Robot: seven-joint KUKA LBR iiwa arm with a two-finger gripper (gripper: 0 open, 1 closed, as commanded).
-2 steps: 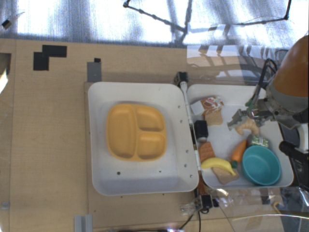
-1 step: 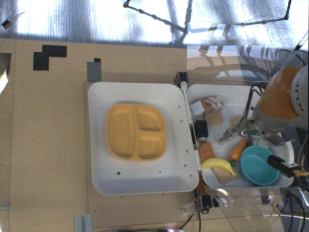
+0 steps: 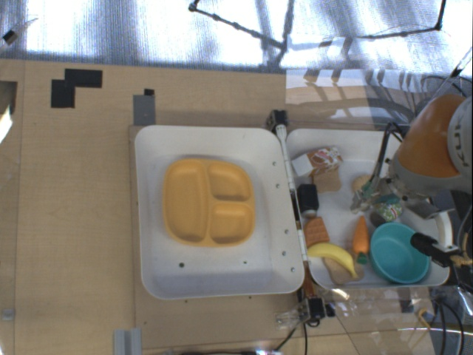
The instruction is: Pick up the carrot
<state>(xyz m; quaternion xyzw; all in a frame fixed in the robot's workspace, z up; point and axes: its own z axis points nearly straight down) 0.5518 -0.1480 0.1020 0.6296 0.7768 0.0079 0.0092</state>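
Landmark: the carrot (image 3: pixel 360 237), orange with a green end, lying in the right bin (image 3: pixel 336 205) with its green end toward the near rim.
Near rim side: a banana (image 3: pixel 334 255) lies just left of and nearer than the carrot, curving along the bin's near edge, with a tan piece under its tip.
Beside the carrot, right: a teal bowl (image 3: pixel 397 254) sits touching or almost touching the carrot's right side.
Beside the carrot, left: a brown waffle-like piece (image 3: pixel 316 231), and past it a small black cylinder (image 3: pixel 307 198).
Arm (image 3: pixel 436 143): it enters from the right, its orange band above and to the right of the carrot, the wrist angled down into the bin.
Gripper (image 3: pixel 373 198): it hangs just beyond the carrot's far tip, over a cluttered patch with a greenish round item (image 3: pixel 387 210).
Jaws: I cannot tell how they stand; nothing shows the carrot between them.
Farther back: a red-and-white packet on a brown block (image 3: pixel 325 167) near the bin's far wall.
Far left of the carrot: the left bin (image 3: pixel 148 198) holds a yellow divided plate (image 3: pixel 208 202).
Bench (image 3: pixel 66 220): tan, carrying both bins.
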